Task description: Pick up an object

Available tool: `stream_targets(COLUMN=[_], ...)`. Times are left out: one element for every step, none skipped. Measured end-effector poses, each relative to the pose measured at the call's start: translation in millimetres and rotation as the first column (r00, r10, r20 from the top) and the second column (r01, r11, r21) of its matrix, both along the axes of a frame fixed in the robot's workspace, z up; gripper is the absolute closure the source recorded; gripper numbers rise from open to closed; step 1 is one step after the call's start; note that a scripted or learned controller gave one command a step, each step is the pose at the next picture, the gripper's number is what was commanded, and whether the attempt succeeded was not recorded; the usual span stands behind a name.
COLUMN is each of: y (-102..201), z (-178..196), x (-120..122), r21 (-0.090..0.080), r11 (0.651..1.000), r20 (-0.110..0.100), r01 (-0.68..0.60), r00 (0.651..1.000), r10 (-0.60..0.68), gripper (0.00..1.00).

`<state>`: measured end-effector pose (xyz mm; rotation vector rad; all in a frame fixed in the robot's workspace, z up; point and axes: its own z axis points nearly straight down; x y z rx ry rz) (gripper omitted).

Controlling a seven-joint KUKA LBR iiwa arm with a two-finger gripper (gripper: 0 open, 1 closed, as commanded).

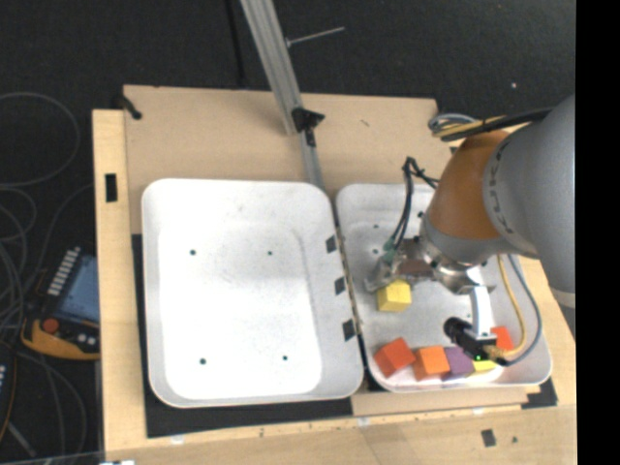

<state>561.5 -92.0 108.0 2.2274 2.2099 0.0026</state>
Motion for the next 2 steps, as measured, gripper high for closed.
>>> stream_targets(y=[77.5,51.0], z=[93.5,96.5], x=[8.8,8.3], r21=[0.004,0.0], r11=[1.0,1.0], r20=[0.005,-0.003], r01=[-0.017,-0.006], r00=[1.0,1.0], r10=[0.017,0.006], gripper=[1.0,1.0])
